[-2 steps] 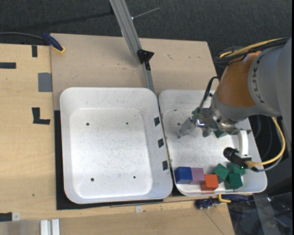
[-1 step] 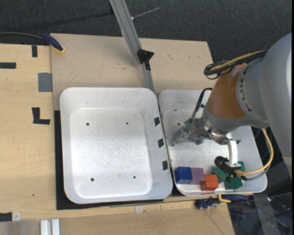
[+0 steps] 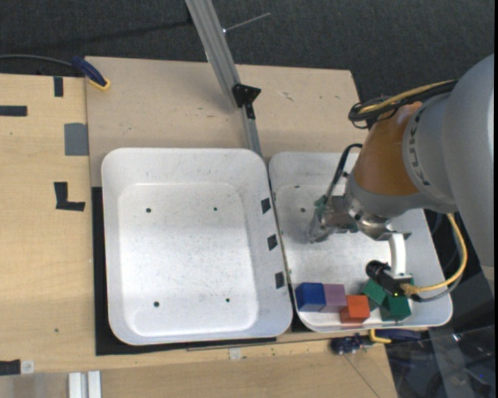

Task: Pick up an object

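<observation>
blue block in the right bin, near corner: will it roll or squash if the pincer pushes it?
The small blue cube-shaped block is flat-faced, so it would probably slide, not roll. It looks rigid, unlikely to squash. It touches the pale purple block beside the bin wall, so a push would likely nudge that or jam.

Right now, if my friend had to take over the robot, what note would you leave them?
Tool: down low in the right bin, over its bare middle floor. Nothing can be seen held in it, and whether it is open or shut is hard to tell from here.
Things: the blue block, purple block, orange block and green blocks are bunched along the right bin's near edge, apart from the tool.
Left bin: nothing to report.
Done: no pick yet, judging by the blocks lying in the bin.
Left: bring the tool to a block, grip it, lift it.
</observation>
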You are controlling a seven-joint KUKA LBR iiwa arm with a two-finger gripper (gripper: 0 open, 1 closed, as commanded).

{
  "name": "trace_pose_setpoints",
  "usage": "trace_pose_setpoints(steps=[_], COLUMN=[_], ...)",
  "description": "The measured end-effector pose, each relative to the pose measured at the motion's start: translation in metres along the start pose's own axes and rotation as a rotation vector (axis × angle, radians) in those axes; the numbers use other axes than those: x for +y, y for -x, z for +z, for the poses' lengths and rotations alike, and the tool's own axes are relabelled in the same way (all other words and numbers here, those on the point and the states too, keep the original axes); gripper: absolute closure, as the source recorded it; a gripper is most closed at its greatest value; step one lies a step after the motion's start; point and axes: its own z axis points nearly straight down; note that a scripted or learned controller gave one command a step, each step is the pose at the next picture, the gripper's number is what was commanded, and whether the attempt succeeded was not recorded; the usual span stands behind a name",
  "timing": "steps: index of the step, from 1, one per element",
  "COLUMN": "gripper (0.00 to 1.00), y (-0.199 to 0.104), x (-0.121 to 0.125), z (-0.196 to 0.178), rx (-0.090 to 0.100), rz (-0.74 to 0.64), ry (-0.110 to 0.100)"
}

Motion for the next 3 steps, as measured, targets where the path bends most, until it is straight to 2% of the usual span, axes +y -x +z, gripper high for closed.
trace_pose_setpoints(steps=[1, 2, 3], gripper=[1.0, 1.0, 1.0], y=[0.005, -0.005, -0.005], x=[-0.006, -0.01, -0.01], z=[-0.059, -0.108, -0.128], rx=[-0.002, -0.002, -0.001], rz=[0.002, 0.0, 0.001], ry=[0.008, 0.008, 0.005])
